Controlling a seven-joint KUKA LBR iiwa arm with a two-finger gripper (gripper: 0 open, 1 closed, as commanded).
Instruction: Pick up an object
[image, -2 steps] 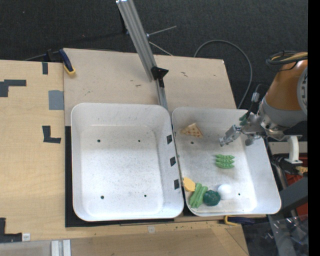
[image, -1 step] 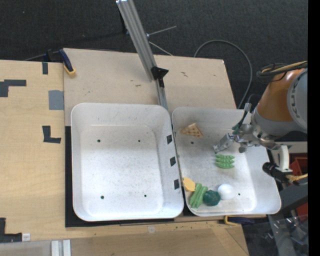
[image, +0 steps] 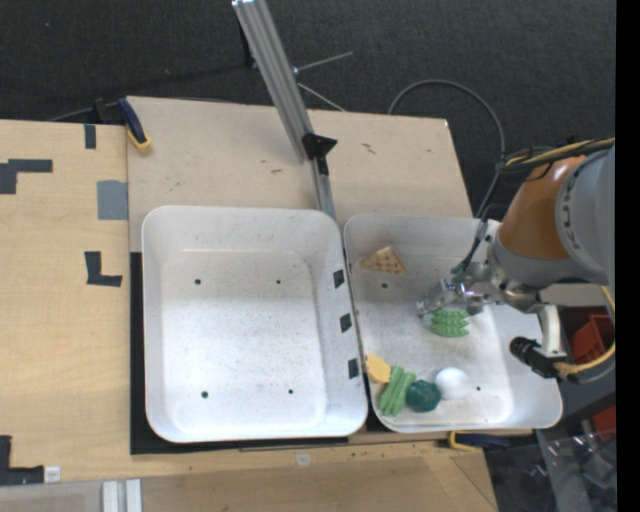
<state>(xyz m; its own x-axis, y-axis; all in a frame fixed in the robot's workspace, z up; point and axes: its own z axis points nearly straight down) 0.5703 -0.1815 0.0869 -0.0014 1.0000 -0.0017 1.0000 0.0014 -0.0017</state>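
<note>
My gripper is down in the right bin, just above the green ridged piece. Can't tell grip state. Tan wedge up-left.

Bins matt white plastic, speckled; bench pale wood; pole brushed metal.
</note>
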